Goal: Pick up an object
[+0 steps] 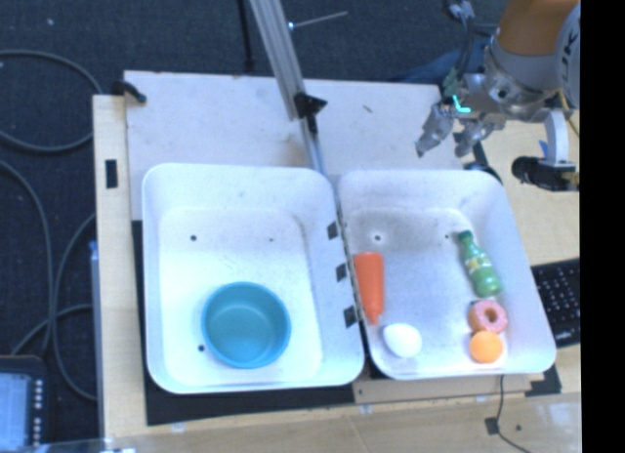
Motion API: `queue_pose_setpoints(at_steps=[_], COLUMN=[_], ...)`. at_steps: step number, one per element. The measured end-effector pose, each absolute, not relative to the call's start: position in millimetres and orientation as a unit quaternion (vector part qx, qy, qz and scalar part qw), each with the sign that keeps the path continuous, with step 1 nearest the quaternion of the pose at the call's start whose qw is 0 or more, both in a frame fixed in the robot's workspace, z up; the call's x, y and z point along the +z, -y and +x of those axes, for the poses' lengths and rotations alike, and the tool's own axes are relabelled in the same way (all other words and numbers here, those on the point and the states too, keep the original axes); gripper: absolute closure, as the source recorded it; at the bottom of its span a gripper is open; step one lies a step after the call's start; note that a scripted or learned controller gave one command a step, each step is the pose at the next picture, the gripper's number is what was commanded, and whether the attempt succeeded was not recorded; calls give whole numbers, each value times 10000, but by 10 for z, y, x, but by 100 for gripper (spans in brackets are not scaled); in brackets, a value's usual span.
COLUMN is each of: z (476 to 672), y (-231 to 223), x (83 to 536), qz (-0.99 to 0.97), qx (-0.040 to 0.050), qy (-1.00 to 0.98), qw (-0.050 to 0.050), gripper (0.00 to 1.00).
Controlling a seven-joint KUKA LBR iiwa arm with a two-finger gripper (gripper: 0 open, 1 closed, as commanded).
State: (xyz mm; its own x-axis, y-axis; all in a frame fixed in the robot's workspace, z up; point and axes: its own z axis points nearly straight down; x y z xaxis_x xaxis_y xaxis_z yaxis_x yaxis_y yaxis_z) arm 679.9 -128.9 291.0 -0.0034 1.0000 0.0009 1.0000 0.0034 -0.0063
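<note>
An orange carrot point(369, 285), tapered and upright, lies against the right bin's point(518, 236) nine o'clock wall; the gripper point(453, 141), fingers spread and holding nothing, hovers at the bin's twelve o'clock.

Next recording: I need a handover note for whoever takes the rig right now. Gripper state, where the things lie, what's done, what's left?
Gripper: open, holding nothing, raised over the back rim of the right bin.
Right bin: carrot by the left wall, egg in front of it; green bottle, donut and orange along the right side.
Left bin: blue bowl.
Done: nothing picked.
Left: descend, grasp one object, lift.
</note>
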Motion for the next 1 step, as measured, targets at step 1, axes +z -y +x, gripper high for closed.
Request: queue_pose_setpoints(at_steps=[1], z=[6811], y=[1288], x=[2958], qz=[-7057], qx=[-7], qy=[7085], qw=[-6], gripper=[0])
